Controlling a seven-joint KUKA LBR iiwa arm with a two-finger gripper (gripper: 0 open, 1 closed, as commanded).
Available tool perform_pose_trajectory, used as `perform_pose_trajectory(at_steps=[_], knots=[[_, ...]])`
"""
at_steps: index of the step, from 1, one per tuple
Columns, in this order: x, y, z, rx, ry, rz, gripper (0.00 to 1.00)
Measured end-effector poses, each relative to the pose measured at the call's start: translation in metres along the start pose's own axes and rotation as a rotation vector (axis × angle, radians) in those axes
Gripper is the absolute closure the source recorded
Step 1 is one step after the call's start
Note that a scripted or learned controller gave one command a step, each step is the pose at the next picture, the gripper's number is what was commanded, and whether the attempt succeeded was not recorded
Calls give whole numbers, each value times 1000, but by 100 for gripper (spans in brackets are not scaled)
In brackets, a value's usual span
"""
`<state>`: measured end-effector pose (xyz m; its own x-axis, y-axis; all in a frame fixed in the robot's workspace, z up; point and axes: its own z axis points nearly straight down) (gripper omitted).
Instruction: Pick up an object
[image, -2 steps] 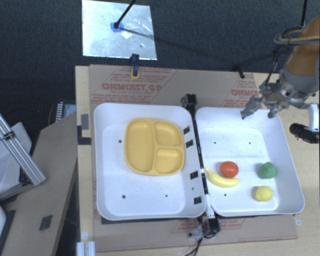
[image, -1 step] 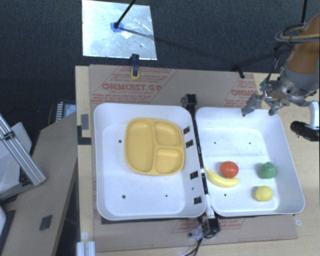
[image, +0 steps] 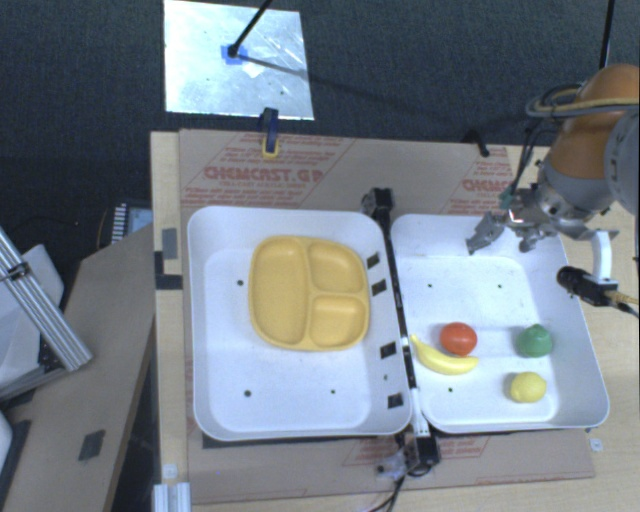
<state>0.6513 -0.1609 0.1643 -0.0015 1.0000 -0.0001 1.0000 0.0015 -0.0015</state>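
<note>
The right bin (image: 500, 285) holds a red tomato (image: 459, 337) and a yellow banana (image: 443, 359) touching it at the front left. A green fruit (image: 535, 340) and a yellow lemon (image: 526, 386) lie at the front right. My gripper (image: 505, 237) hovers over the bin's back edge, well behind all the fruit. Its fingers are spread open with nothing between them.
The left bin (image: 225, 390) carries a yellow divided plate (image: 307, 292) near its middle. A black hinge strip (image: 392, 300) runs between the bins. A blue and yellow clamp (image: 270, 133) sits at the cardboard's back edge. Bare floor lies at the right bin's centre.
</note>
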Motion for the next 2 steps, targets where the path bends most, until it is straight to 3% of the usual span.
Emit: perform_pose_trajectory(at_steps=[2], knots=[[2,2,81,-2,0,-4,0]])
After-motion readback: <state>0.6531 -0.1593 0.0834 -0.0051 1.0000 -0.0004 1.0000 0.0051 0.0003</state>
